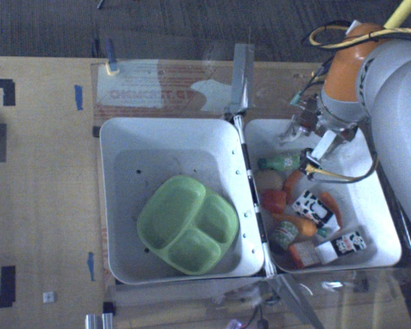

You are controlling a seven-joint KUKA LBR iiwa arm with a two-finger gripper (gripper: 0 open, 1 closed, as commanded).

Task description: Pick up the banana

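I've got the hand (307,130) over the right bin (383,252) | grip unreadable | risk: banana possibly buried, I'd snag clutter (308,218) instead.

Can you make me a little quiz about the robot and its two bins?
1. True or false: the green divided plate lies in the right bin.
2. Which bin does the gripper hang over?
3. What colour is the band above the wrist: A blue, B orange, C pink?

Key: 1 false, it lies in the left bin; 2 the right bin; 3 B.
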